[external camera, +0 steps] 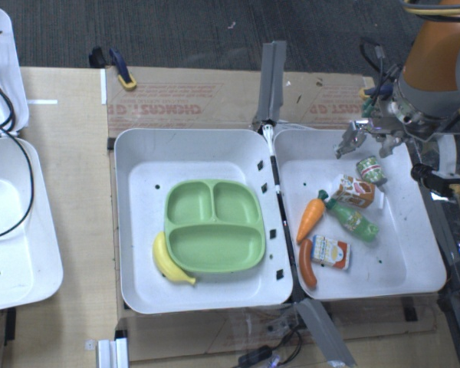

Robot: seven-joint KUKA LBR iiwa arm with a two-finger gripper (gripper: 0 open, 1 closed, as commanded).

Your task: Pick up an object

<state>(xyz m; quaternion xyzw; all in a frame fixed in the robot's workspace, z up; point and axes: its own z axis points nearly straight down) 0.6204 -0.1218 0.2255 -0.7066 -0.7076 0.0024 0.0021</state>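
The banana [171,261] lies nearest, at seven o'clock of the green plate [214,226]. Rightward, the carrot [310,218], sausage [307,267], bottle [353,220] and packets wait unpicked. At one o'clock, the jaws [366,138] hover apart, holding nothing; the grasp remains.

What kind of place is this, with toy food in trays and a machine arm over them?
Probably a robotics lab test bench. A robot arm's gripper hangs over two white bins, one holding a green divided plate and a toy banana, the other a toy carrot. Loose cables and clamps surround the bench.
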